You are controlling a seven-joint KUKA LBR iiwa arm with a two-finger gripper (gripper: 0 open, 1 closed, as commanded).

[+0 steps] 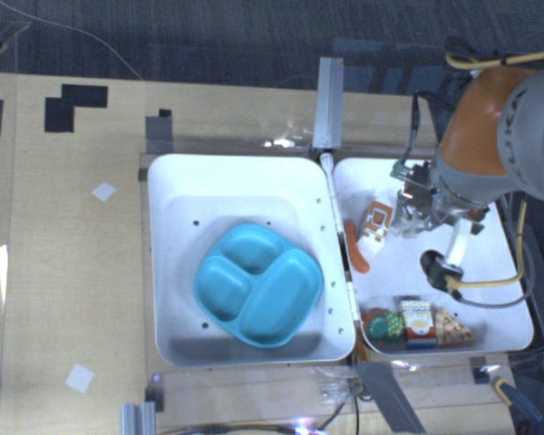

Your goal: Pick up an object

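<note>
— What lies near the blue three-part plastic plate (258, 284)?

— It fills the left white bin (163, 243). Right of it, my gripper (415, 214) hangs beside a small orange-white packet (376, 222); I cannot tell its opening.

- a small orange-and-white carton (376, 221) is lying tilted in the right bin (517, 329), near its left wall.
- an orange carrot-like piece (355, 250) is resting just below it.
- colourful packets (417, 324) are sitting clustered along that bin's near edge.
</note>
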